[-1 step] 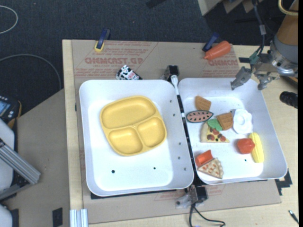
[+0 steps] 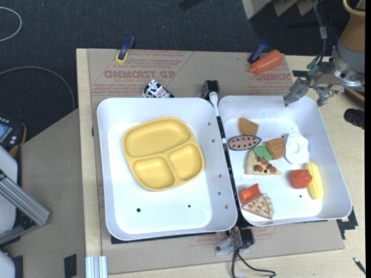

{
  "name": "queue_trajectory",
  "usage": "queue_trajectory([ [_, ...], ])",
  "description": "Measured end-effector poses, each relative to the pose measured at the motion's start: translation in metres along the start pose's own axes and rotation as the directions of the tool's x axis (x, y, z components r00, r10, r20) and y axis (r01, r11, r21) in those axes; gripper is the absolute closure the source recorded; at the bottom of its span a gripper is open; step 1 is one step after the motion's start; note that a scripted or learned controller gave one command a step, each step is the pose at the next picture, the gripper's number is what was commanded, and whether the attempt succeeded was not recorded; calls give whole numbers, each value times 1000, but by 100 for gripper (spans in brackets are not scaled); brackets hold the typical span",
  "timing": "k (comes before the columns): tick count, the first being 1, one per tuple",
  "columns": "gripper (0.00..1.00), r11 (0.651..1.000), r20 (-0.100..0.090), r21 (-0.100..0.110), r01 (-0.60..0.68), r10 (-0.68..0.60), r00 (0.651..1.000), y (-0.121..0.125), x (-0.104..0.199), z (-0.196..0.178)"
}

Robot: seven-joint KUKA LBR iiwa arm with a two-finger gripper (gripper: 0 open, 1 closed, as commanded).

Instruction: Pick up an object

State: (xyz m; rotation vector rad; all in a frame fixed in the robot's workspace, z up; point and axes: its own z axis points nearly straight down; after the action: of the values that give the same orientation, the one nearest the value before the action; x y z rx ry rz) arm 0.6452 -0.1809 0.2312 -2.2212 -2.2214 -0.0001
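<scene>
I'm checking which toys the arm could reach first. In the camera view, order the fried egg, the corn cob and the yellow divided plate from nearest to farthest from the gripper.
1. Fried egg, right bin, just below the gripper.
2. Corn cob, right bin's lower right.
3. Yellow divided plate, left bin, far across.

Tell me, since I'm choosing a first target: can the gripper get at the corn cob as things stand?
Probably yes. The corn cob lies uncovered by the right bin's outer wall, beside the tomato; the gripper hangs above that bin's far edge.
</scene>
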Motion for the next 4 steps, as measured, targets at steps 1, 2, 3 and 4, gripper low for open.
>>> queue_trajectory([
  [1,0,1000,-1,5,0,0,1000,4,-7,47],
  [2,0,1000,0,4,0,0,1000,5,-10,90],
  [3,0,1000,-1,5,2,-2,1000,5,-9,143],
  [4,100,1000,1,-2,2,-2,1000,7,-9,129],
])
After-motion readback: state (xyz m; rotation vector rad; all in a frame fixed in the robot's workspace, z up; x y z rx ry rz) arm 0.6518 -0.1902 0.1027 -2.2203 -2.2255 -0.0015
